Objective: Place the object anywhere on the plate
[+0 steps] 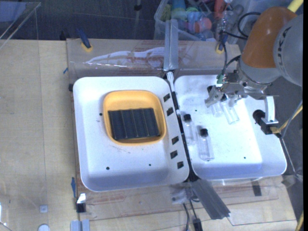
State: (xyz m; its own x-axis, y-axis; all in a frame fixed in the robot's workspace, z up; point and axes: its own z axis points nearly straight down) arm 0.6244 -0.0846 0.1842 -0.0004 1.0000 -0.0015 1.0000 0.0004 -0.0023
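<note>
The grey arm's two-finger gripper (225,110) hangs low over the upper part of the right shallow white bin (269,165), its translucent fingers (231,113) spread somewhat apart with nothing between them, so it holds no object. Just below and to the left of it, on the bin floor, lie two small clear vials with black caps: one clear black-capped vial (205,143) near the bin's middle and a second clear vial (188,128) close to the divider between the bins. These look like the things to be moved, and they lie flat, which probably calls for a low, square approach. The target, a yellow rounded plate (111,104) carrying a dark ribbed rectangular insert (134,123), sits in the left white bin (91,165), well apart from the gripper. Between stands the raised divider with black clips (172,126), which any carry must clear. A clear tub of coloured toys (197,8) sits beyond the bench.
</note>
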